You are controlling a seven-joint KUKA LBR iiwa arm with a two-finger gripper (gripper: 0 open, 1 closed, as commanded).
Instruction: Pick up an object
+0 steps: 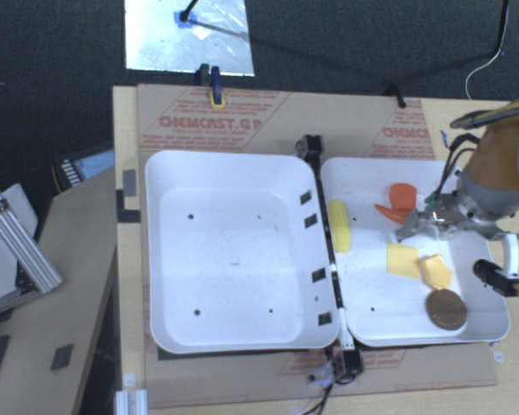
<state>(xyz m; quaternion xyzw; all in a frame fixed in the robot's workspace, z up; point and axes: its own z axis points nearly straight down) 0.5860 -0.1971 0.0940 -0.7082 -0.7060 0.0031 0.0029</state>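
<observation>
One orange piece [400,201] is sitting just left of the end effector [418,224], whose opening is proving unreadable here.

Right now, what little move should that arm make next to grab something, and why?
Probably a short drop straight down. The gripper hovers in the right bin just below the orange piece, with nothing between its fingers, so that looks like the closest thing to take.

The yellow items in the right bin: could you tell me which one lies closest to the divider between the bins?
The long yellow corn-like piece, lying lengthwise beside the divider. The flat yellow wedge and small yellow chunk sit further right, toward the gripper.
</observation>
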